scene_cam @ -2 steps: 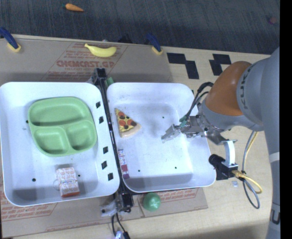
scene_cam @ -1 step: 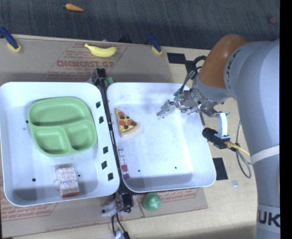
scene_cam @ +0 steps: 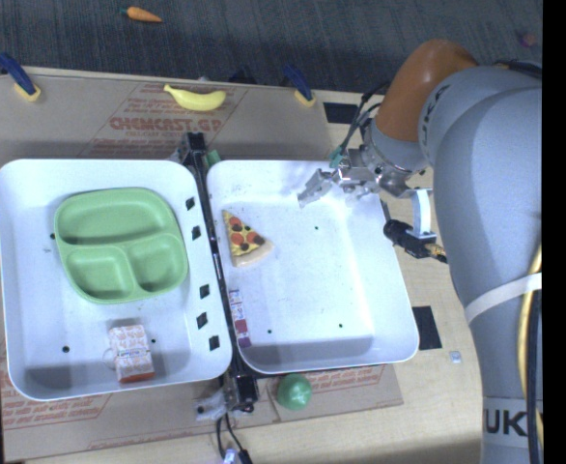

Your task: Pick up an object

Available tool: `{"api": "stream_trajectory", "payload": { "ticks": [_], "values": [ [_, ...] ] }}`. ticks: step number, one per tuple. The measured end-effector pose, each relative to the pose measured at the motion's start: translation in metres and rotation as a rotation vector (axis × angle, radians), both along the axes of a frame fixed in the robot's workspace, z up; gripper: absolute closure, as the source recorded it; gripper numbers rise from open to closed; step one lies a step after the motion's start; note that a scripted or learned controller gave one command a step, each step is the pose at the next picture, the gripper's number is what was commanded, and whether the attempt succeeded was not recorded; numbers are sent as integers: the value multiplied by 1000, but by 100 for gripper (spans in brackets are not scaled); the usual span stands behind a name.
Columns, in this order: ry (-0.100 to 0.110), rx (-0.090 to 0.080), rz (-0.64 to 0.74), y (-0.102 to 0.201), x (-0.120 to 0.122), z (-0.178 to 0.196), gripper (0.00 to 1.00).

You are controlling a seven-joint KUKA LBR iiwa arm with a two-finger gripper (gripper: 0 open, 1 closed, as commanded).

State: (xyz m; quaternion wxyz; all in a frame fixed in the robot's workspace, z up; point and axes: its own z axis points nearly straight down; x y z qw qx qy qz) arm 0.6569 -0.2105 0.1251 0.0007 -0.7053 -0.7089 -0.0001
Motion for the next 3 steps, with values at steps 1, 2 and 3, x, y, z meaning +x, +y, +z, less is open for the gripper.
{"api": "stream_trajectory", "payload": {
  "ticks": [1, 2, 3],
  "values": [
    [3, -1, 1, -1, -79, -2, 0],
    [3, 0, 1, -1, -158, -31, 0],
    [0, 0, 0, 2, -87, 10, 0]
  ]
}}
